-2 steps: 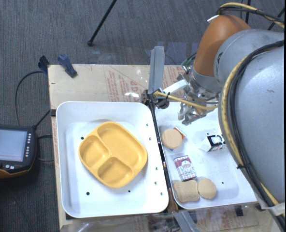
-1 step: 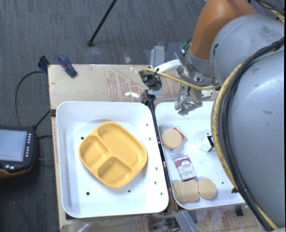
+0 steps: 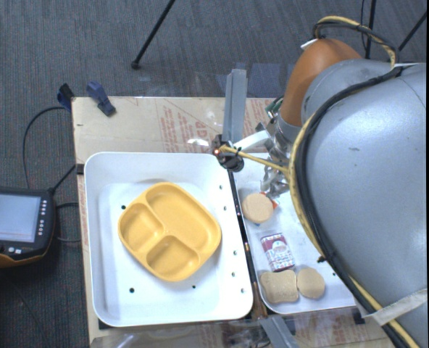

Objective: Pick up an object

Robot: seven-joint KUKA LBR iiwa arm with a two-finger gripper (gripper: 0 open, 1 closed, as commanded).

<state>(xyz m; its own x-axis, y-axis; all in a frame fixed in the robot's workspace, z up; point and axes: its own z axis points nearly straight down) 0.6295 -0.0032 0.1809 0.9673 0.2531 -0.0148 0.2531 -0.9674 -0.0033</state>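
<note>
Yellow tray [image 3: 169,230], white bins [image 3: 98,194], tan rounds [image 3: 257,208], red packet [image 3: 277,252].

Bulky grey arm [image 3: 370,187], orange band [image 3: 317,71], yellow cable [image 3: 301,194]

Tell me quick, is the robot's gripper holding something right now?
Gripper: cannot be told. It hangs in the right bin just above the round cookie, partly hidden by the arm.
</note>
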